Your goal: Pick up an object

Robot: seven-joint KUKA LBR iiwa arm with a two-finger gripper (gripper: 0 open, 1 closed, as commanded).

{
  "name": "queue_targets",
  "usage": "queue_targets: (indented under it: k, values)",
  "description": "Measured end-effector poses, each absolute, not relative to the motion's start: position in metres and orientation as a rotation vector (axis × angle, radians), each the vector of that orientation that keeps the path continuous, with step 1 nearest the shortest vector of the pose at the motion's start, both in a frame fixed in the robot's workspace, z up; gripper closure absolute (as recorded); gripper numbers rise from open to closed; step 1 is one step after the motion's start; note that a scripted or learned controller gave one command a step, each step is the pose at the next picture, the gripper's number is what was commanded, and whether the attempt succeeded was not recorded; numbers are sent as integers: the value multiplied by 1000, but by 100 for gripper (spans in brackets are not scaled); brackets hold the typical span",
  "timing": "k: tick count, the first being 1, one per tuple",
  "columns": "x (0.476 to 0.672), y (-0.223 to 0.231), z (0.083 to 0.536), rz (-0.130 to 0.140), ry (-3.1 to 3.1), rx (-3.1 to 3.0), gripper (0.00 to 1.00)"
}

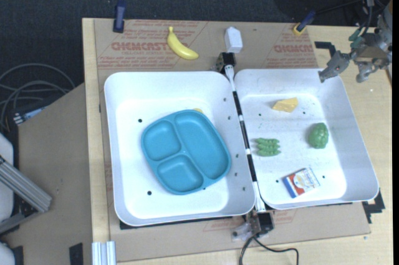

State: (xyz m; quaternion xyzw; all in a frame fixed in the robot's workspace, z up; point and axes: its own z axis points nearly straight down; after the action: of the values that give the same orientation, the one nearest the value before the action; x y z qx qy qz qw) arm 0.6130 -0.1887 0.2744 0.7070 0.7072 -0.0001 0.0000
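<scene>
The gripper (346, 68) hangs at the far right corner of the right bin (355, 133), just past its rim, with its two fingers spread apart and nothing between them. One fingertip (324, 75) points toward the bin's back edge, the other sits further right.

Every loose item lies nearer the camera and to the left of the gripper, inside the right bin. Closest to the gripper is a yellow wedge (285, 105), lying near the bin's back wall. Further forward, almost straight below the gripper, sits a green round object (318, 135). Left of that, close to the divide between the bins, is a green bumpy piece (267, 146). Nearest the front edge lies a small flat packet with red, white and blue print (300, 181), well apart from the gripper.

Across the divide, the left bin (118, 133) holds a blue sectioned plate (184, 150), with a bit of something yellow showing at its far edge. On the tabletop (149, 45) behind the left bin, far left of the gripper, lies a yellow banana (181, 45).
</scene>
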Motion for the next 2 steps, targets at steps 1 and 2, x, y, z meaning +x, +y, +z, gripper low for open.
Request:
queue_targets:
  k: [1,2]
  values:
    - [572,-204,139,-2,2222,2224,0]
    - [547,-189,84,-2,2223,2224,0]
